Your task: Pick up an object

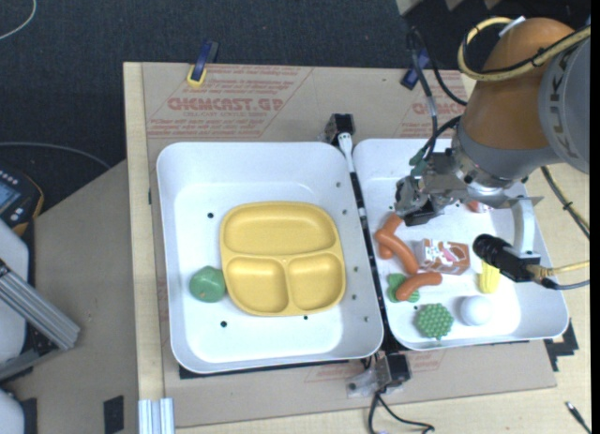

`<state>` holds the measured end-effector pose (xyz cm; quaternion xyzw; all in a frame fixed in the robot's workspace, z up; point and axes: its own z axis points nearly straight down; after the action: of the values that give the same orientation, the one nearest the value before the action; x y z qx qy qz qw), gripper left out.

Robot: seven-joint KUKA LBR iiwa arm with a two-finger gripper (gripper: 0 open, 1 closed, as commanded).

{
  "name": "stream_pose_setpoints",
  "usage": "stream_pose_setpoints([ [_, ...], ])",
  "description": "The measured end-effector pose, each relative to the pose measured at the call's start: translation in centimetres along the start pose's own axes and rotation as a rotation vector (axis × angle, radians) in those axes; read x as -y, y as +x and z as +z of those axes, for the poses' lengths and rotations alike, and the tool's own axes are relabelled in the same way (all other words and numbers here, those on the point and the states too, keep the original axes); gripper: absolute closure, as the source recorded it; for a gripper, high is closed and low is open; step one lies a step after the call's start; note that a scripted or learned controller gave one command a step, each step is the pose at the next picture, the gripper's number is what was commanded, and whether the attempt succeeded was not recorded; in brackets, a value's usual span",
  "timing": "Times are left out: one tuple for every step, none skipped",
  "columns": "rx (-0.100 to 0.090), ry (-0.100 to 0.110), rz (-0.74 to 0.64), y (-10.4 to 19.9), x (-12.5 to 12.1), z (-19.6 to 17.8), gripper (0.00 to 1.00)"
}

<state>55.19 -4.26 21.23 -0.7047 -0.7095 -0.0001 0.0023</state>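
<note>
My gripper hangs over the far left part of the right bin, just above the upper end of an orange sausage-shaped piece. Nothing shows as held. Near it lie a small red and white packet, an orange carrot with a green end, a green knobbly round piece, a white ball and a small yellow piece. A bit of something red peeks out from under the wrist.
The left bin holds a yellow divided plate in its middle and a green round object beside the plate's left edge. The arm's orange and grey body covers the right bin's far right corner.
</note>
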Motion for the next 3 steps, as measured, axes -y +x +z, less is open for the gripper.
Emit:
stream_pose_setpoints([
  [0.001,0.001,0.001,4.3,1.8,-0.2,1.0],
  [0.001,0.0,0.003,6.3,3.0,-1.4,1.0],
  [0.004,-0.003,0.008,4.8,2.3,-1.0,1.0],
])
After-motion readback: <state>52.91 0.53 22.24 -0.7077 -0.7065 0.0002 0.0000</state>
